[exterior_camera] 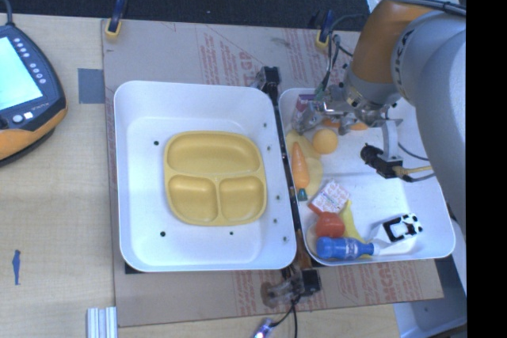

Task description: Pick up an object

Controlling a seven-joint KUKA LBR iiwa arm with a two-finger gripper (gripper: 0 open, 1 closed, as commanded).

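Note:
My gripper (314,116) hangs low over the far left corner of the right bin (432,249). Just in front of it lies an orange ball (323,141), close to the gripper but not visibly held. Beside the ball, along the bin's left wall, lies an orange carrot (299,164) on a pale yellow piece (314,168). Nearer the front sit a white and red packet (329,196), a red object (329,226), a blue bottle (344,249) and a black and white object (403,227).
The left bin (135,241) holds a yellow divided plate (214,176). A black divider strip (283,170) runs between the bins. A teach pendant (24,91) lies at the bench's far left. The grey arm (428,67) covers the right bin's far right side.

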